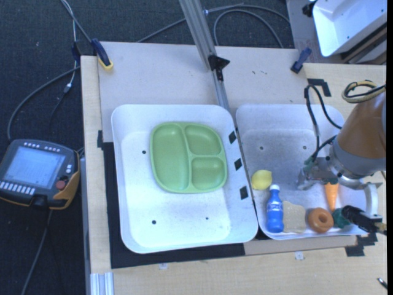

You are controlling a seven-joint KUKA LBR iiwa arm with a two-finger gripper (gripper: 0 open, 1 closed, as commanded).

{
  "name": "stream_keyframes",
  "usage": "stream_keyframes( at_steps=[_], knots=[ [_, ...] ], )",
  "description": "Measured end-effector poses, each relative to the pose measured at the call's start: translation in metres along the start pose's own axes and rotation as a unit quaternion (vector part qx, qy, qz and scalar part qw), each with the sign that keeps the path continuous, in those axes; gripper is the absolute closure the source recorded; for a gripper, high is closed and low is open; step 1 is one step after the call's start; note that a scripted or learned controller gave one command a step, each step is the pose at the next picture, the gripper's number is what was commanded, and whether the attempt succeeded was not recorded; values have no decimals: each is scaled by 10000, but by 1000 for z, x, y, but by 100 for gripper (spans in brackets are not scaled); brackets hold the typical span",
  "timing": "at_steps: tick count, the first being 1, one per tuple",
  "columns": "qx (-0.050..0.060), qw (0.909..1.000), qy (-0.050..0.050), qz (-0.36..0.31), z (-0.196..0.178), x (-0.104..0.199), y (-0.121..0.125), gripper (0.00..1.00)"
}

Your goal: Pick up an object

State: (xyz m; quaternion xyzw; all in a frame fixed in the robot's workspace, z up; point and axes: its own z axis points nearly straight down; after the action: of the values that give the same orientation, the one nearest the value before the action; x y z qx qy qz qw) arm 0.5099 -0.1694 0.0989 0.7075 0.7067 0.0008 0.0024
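Observation:
My gripper (pixel 313 178) hangs low over the right part of the right bin (pixel 276 125), below the arm's orange band. Just to its right and a little nearer lies an orange carrot (pixel 331 195). Along the bin's front edge sit a brown donut (pixel 320 219), a tan slice of bread (pixel 295 217) and a blue bottle with a white cap (pixel 274 209). A yellow lemon (pixel 261 179) rests left of the gripper, near the wall between the bins. Nothing is visibly held.
The left bin (pixel 132 226) holds a green divided plate (pixel 187 157). A slanted metal pole (pixel 199 23) runs down to the gap between the bins. Black cables trail along the arm at the right. A teach pendant (pixel 34 174) lies off the bench at the left.

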Motion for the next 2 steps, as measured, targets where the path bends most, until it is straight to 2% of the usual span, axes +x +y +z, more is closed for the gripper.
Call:
stream_keyframes(
  at_steps=[1, 2],
  knots=[
    [3, 10000, 7, -8, -54, 2, -9, 100],
    [-12, 10000, 2, -16, -108, 2, -7, 100]
  ],
)
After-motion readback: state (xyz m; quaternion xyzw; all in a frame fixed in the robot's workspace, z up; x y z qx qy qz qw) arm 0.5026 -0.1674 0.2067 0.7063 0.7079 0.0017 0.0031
